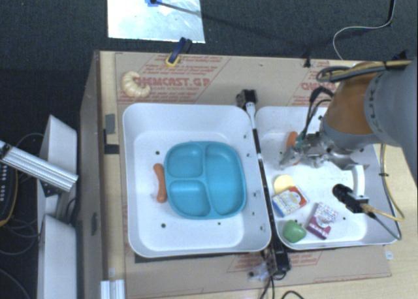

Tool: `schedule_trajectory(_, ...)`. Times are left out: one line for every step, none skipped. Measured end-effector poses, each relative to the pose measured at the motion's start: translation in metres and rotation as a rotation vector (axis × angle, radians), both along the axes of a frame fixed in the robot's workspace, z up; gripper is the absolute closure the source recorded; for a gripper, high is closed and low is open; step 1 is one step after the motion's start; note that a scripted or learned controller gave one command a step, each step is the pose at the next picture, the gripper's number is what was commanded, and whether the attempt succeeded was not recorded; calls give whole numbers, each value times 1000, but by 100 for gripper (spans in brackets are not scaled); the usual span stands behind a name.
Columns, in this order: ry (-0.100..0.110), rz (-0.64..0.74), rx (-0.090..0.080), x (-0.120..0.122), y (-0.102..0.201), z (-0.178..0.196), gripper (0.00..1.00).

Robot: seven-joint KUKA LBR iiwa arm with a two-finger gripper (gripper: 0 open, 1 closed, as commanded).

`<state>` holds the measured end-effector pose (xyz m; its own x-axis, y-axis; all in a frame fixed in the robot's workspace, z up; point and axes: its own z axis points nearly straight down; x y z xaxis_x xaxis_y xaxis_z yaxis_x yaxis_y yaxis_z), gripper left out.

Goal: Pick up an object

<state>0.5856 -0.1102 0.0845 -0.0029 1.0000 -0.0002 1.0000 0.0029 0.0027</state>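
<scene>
My gripper (295,155) is low in the right bin (372,236), near its left wall. It sits just below a small orange item (292,139) and above a yellow item (283,183). Nearer the front of this bin lie a small printed pack (289,201), a green apple-like item (295,232) and a pink-purple packet (322,219). The grey arm with its orange band (349,105) reaches in from the right and hides the bin's back right part.
The left bin (147,128) holds a blue divided plate (204,179) with an orange-brown sausage (159,183) lying to its left. A black divider (256,147) runs between the bins. A pale curled item (135,83) lies on the cardboard behind the left bin.
</scene>
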Motion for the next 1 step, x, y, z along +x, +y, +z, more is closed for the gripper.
schedule_trajectory(0, 1, 0, 54, 4, 0, 0)
